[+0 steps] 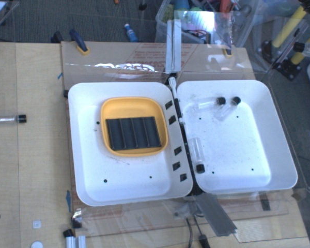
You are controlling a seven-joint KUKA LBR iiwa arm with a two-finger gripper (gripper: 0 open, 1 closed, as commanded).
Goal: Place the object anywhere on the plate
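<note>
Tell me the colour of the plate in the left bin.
Yellow-orange; the plate holds a dark ridged block, seen in the camera view.

Two bins are sitting side by side on the bench (26,190). In the left bin (88,187) a plate (109,107) is lying, and a ridged block (133,133) is resting on it. In the right bin (279,177) three small tubes are lying: two (202,106) (227,107) near the back, one (196,151) by the left wall.
</note>
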